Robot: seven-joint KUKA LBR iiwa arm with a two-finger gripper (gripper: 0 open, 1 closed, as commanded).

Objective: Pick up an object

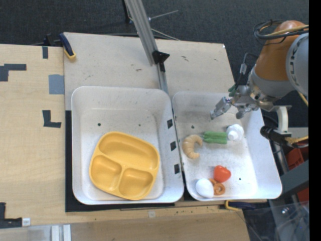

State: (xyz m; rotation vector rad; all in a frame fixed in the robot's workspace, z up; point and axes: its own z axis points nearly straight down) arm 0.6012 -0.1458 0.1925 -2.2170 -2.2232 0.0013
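Your nearest target, the green-handled brush with a white head [223,136], lies in the right bin [261,182], just below the gripper [229,110]. You can see its fingers [219,109] spread apart, pinching nothing. A croissant [191,145] sits left of the brush; a red piece [221,173] and white egg [203,187] lie nearer the front. The yellow divided tray [124,164] sits in the left bin [80,134].

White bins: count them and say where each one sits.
2. The left bin holds a yellow divided tray. The right bin holds small items, among them a croissant and a white egg, with the claw above its far end.
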